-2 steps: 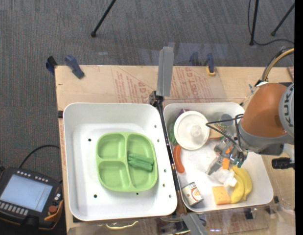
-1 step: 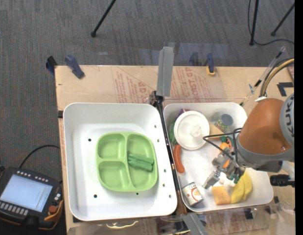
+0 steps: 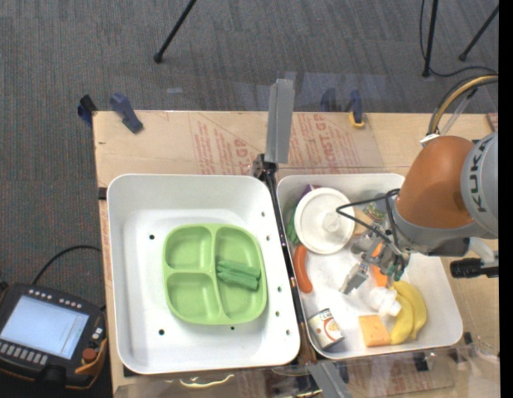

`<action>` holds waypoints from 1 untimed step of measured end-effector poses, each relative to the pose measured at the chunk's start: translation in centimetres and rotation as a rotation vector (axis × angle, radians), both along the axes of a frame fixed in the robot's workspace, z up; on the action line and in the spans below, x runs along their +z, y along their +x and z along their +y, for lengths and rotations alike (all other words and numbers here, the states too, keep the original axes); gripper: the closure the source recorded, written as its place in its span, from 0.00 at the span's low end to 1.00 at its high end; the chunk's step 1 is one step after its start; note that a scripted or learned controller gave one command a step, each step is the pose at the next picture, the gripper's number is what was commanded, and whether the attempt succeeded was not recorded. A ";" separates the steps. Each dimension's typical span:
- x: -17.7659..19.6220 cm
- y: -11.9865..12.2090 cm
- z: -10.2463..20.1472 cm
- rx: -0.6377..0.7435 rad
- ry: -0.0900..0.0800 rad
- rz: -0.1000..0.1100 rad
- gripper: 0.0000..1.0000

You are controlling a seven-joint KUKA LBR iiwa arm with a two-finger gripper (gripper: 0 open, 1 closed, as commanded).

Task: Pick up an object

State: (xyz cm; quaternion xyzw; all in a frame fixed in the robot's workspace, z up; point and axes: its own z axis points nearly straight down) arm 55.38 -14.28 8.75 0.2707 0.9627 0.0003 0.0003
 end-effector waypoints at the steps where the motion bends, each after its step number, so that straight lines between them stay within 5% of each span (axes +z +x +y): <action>1: -0.1 -6.8 -1.1 -0.093 0.001 0.004 0.00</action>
